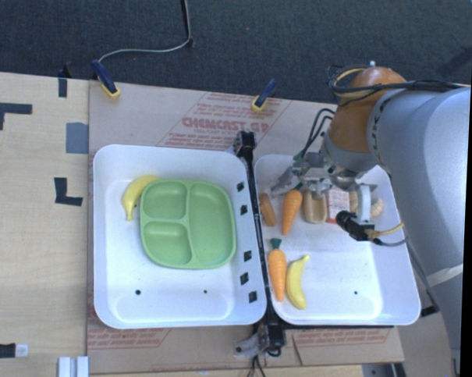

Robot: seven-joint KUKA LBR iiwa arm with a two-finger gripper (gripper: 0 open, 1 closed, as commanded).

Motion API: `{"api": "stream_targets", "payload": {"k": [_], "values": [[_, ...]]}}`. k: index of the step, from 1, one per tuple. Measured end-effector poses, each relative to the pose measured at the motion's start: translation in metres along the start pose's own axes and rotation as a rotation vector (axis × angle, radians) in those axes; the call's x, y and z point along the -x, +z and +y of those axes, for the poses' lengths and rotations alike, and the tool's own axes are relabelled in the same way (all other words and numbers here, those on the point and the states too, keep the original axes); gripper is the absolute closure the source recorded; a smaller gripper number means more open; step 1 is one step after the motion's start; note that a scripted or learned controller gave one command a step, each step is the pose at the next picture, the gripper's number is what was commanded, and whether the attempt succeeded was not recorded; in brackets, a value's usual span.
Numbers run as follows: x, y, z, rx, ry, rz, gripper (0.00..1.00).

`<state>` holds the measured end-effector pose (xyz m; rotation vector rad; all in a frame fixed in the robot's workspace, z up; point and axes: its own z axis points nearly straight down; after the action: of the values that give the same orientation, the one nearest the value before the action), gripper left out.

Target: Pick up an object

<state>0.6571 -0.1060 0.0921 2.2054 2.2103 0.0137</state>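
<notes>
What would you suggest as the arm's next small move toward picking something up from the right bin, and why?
Probably a short descent onto the upper carrot. The gripper sits just above it in the right bin, and no object is visibly held, so settling over that nearest item looks the most direct try.
</notes>
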Motion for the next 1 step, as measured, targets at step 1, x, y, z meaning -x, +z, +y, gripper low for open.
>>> {"api": "stream_targets", "payload": {"k": [1], "values": [[-0.0022,-0.0003,-0.0095,0.001,0.0,0.0,0.0]]}}
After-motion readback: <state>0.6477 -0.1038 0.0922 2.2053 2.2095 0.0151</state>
